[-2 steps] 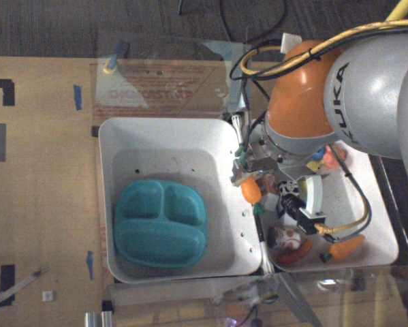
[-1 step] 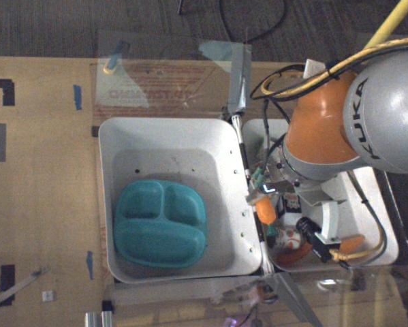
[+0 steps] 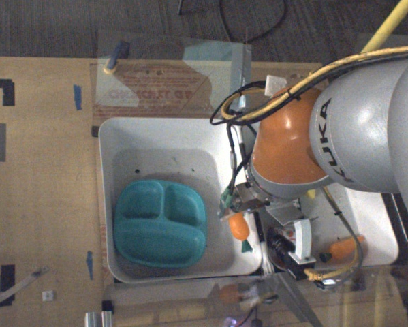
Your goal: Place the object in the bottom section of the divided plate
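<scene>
Two bins on the worktop (image 3: 47, 182). Left bin (image 3: 156, 131) holds the teal divided plate (image 3: 160, 223), all three sections bare, so placement isn't done. Just right of the plate, at the bin's right rim, an orange carrot-like object (image 3: 239, 227) with a green tip hangs right under the gripper (image 3: 241, 201); looks grasped from above, though the contact is partly hidden by the wrist. Judged stage: object lifted, transfer to the plate's bottom section and release left. Another orange item (image 3: 341, 249) lies in the right bin (image 3: 381, 240).
</scene>
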Robot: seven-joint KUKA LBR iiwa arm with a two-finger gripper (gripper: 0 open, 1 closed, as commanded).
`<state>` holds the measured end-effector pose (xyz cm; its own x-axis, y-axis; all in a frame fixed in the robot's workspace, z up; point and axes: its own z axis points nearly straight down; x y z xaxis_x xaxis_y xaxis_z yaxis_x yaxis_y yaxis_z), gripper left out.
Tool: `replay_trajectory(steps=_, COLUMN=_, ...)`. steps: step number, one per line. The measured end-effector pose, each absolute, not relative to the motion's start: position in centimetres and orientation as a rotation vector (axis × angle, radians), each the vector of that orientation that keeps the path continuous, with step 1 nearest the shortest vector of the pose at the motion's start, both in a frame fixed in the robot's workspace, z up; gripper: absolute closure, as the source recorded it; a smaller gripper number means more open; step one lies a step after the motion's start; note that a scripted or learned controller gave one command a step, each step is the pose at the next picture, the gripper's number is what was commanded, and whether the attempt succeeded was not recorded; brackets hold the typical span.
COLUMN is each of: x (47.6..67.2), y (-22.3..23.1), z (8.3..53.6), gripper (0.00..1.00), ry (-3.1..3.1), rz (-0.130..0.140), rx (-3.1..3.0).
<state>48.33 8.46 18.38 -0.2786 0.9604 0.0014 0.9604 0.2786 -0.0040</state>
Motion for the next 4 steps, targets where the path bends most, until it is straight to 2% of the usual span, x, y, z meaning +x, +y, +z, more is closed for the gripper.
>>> replay_trajectory(steps=1, x=50.6, y=15.2, z=16.5, gripper=1.00, ry=-2.390, rz=0.000, rx=-2.040)
replay_trajectory(steps=2, x=47.8, y=20.5, z=20.7, gripper=1.00, ry=-2.389, rz=0.001, rx=-2.039)
replay_trajectory(steps=3, x=47.8, y=20.5, z=20.6, gripper=0.00, ry=-2.390, rz=0.002, rx=-2.038)
replay_trajectory(steps=4, x=48.1, y=16.9, z=12.7, gripper=0.00, ry=-2.438, rz=-0.006, rx=-1.985)
